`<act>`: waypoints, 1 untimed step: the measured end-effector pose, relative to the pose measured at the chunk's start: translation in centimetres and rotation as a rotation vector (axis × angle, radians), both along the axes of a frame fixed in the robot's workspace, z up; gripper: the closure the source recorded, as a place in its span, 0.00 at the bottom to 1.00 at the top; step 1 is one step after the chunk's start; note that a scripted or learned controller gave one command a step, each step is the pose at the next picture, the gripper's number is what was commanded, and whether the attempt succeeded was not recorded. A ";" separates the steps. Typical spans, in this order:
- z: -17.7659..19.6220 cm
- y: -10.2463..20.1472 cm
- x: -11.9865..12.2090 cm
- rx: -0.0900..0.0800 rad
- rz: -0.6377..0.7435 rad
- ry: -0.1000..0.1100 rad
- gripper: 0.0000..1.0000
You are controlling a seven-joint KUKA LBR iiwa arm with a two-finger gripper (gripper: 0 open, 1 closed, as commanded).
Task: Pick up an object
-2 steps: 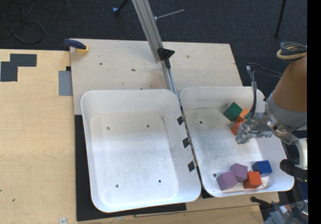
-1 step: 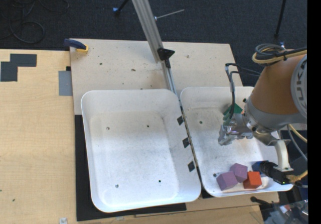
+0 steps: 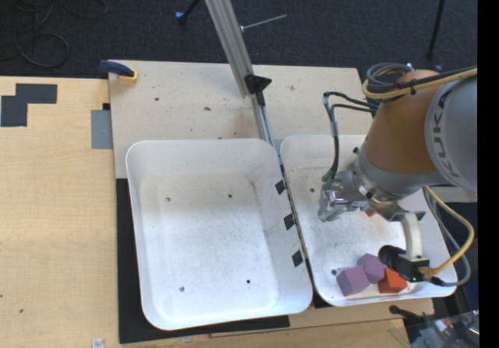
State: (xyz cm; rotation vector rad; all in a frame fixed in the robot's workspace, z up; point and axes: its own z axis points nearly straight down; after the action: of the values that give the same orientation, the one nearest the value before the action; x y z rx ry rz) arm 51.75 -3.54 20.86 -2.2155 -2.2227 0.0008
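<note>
While the grey arm with the orange band (image 3: 405, 136) hangs over the right white bin (image 3: 308, 159), its two-finger gripper (image 3: 334, 204) carries nothing; whether it is released or clenched I cannot tell. Below it, toward the bin's near corner, lie two purple foam blocks (image 3: 360, 274), touching an orange block (image 3: 392, 282).

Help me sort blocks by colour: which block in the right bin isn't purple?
The orange block, at the bin's near right corner beside the two purple blocks.

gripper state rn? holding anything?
Gripper: over the right bin, up-view of the purple blocks; open or closed cannot be told, nothing seen held.
</note>
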 end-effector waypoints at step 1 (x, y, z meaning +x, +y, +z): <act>1.4 4.4 0.8 -0.001 0.000 -0.001 1.00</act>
State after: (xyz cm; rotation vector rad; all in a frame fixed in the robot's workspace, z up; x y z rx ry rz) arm 52.55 0.86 22.23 -2.2162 -2.2232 0.0008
